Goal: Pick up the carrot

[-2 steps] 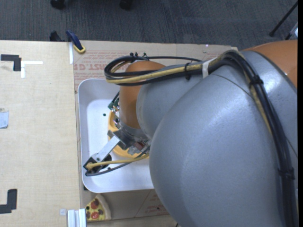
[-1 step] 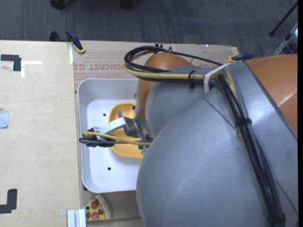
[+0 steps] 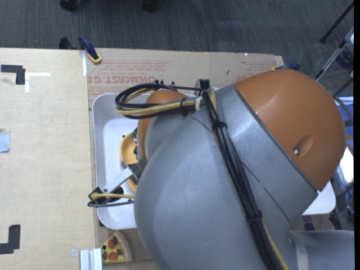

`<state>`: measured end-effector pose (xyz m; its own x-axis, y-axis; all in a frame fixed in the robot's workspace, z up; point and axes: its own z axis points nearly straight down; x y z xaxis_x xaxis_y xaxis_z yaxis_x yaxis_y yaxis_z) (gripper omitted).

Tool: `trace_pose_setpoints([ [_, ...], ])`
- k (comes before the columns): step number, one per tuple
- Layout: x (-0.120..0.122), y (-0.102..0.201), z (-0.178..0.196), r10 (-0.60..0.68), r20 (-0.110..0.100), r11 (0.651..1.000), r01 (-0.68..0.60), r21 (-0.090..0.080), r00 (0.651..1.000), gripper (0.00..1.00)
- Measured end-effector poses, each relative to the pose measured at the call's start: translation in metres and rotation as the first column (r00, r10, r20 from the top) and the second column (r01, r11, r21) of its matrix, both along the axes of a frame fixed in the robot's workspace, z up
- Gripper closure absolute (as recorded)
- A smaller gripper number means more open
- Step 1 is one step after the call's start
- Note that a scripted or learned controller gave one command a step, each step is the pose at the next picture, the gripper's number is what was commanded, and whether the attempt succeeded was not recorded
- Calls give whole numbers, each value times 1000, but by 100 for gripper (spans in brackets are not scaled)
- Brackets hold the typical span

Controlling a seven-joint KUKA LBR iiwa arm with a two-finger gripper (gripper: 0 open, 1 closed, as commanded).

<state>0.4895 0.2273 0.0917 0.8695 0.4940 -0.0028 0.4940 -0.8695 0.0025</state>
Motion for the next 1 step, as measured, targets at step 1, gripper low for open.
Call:
trace_pose_setpoints([
  [1, 0, -2, 8, 3, -4, 1000, -3, -4, 1000, 100],
])
